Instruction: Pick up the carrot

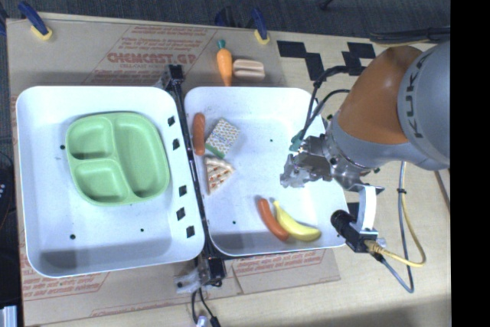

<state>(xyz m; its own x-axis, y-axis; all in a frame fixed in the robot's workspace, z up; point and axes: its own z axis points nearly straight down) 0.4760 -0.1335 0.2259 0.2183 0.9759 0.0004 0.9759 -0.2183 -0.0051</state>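
The carrot (223, 65), orange with a green top, lies on the cardboard just beyond the far edge of the right bin (260, 99), outside both bins. It points toward the bin. My gripper (297, 171) hangs low over the right part of the right bin, well to the near right of the carrot and apart from it. Nothing shows in the gripper. The grey arm with its orange band comes in from the right.
A tan bun-like piece (249, 70) lies right beside the carrot. The right bin holds a sausage (199, 132), a checkered block (223, 135), a waffle piece (218, 175), an orange-red sausage (269, 217) and a banana (296, 227). A green divided plate (115, 157) sits in the left bin.
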